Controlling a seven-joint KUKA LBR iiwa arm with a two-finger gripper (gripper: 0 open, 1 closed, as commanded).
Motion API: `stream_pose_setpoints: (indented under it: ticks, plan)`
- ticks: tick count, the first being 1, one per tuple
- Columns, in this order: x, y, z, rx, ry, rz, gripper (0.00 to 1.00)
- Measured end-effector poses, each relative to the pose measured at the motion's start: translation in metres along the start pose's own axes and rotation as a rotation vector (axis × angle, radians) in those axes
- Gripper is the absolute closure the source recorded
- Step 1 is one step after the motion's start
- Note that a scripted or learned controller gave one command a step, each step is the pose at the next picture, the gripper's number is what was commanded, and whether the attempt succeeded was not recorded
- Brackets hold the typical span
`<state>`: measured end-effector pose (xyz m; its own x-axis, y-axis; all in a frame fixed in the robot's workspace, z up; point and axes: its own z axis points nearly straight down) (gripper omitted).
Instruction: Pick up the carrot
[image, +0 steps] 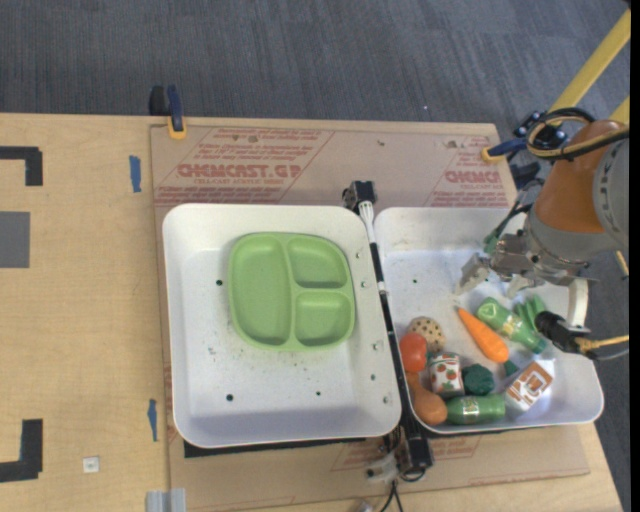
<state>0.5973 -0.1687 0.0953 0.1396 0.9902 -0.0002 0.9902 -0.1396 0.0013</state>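
The carrot (483, 337), a short orange toy, lies slanted in the right bin (420, 260), with its thin tip towards the upper left. My gripper (525, 288) hangs just above and to the right of it, over some green toy pieces (520, 318). Its fingers (476, 271) are spread wide and it is open, with nothing held between them. The carrot rests on the bin floor, apart from the fingers.
Crowded round the carrot are a cookie (427, 327), a red tomato (414, 352), a patterned cube (445, 373), a green bottle (475, 407) and an orange-and-white box (528, 385). A green divided plate (292, 290) sits in the left bin (190, 330).
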Motion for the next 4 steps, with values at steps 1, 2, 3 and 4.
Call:
stream_pose_setpoints:
  ticks: [1,2,3,4]
  plan:
    - [0.014,-0.045,0.005,-0.015,0.001,0.233,0.0]
    - [0.054,-0.104,0.004,-0.025,-0.002,0.102,0.0]
    - [0.058,-0.119,0.004,-0.025,0.002,0.289,0.0]
    - [0.093,-0.132,-0.089,0.0,0.0,-0.204,0.0]
